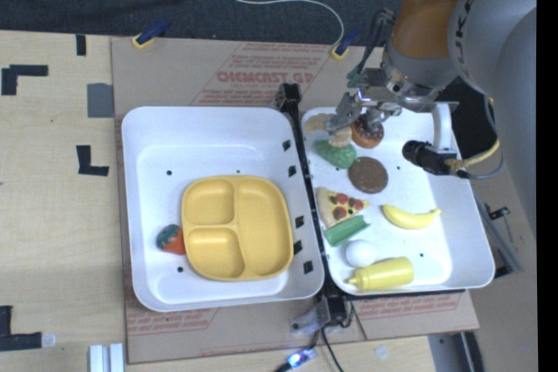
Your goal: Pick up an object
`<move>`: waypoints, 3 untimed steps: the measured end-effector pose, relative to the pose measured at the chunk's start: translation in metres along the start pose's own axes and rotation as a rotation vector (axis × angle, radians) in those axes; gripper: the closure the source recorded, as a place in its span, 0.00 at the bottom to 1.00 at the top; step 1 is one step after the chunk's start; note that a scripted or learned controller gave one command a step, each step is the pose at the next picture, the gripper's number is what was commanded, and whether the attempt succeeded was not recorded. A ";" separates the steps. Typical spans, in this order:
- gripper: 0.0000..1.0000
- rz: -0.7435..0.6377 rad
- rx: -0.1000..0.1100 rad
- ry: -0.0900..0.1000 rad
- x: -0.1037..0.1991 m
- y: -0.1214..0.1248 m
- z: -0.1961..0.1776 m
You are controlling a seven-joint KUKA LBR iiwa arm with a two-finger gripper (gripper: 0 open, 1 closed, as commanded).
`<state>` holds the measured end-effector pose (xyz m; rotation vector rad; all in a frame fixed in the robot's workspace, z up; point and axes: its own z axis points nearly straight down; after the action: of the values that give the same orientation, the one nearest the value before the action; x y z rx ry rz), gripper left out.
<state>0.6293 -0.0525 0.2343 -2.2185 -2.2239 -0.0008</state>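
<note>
Camera view: tool (359, 119), grip state unclear, hangs over a donut (367, 135), green toy (336, 153) and cookie (368, 175) crowding close.

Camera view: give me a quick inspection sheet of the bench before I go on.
Surface: two white bins side by side, left bin and right bin, on cardboard.
Job's things: right bin holds banana, pizza slice, brown disc, white egg, yellow bottle, green pieces.
Clutter: yellow divided plate and a small red and green toy in left bin.
Grippers: claw low over the right bin's far corner, above a small donut-like toy; grasp unclear.
Cables: white cable behind the bins.
Surroundings: blue clamps on the cardboard edge.
</note>
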 end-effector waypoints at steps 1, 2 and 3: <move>1.00 0.002 0.003 -0.002 -0.003 -0.014 0.007; 1.00 0.001 0.001 -0.001 0.000 -0.003 0.000; 1.00 0.002 0.002 -0.002 -0.004 -0.006 0.001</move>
<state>0.6229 -0.0564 0.2329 -2.2204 -2.2214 0.0034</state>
